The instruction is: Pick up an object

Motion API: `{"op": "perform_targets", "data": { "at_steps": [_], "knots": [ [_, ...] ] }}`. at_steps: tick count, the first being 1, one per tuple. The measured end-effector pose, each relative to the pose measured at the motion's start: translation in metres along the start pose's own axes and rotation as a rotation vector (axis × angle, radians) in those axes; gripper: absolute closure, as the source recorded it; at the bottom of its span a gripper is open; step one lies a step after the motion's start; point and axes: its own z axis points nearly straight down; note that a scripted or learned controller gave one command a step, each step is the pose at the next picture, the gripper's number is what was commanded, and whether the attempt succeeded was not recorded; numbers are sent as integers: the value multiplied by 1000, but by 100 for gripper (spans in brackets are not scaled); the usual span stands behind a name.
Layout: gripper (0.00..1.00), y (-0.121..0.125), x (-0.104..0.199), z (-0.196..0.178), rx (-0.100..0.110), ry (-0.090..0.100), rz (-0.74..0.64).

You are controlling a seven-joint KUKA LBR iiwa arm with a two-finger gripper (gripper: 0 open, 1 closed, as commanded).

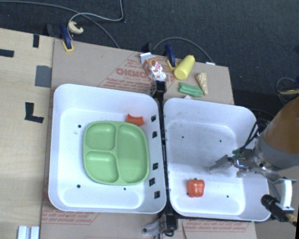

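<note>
The step in hand seems to be the approach: the claw (pixel 220 165) is low in the right bin (pixel 231 114), near its middle, and it grasps nothing. Its fingers look spread apart, so I judge it released.

The nearest thing to take is the small orange-red object (pixel 196 187), which lies on the floor of the same bin, near the front wall, apart from the claw. The next move calls for the claw to shift toward it, come down around it and close.

The object looks like a toy pepper, rounded and short, with a small green top.
</note>
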Motion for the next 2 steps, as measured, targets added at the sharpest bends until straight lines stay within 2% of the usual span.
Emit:
{"op": "perform_targets", "data": {
  "at_steps": [1,2],
  "knots": [
    [0,-22,60,-27,2,3,-3],
    [0,-21,91,52,-2,2,-1]
  ]
}}
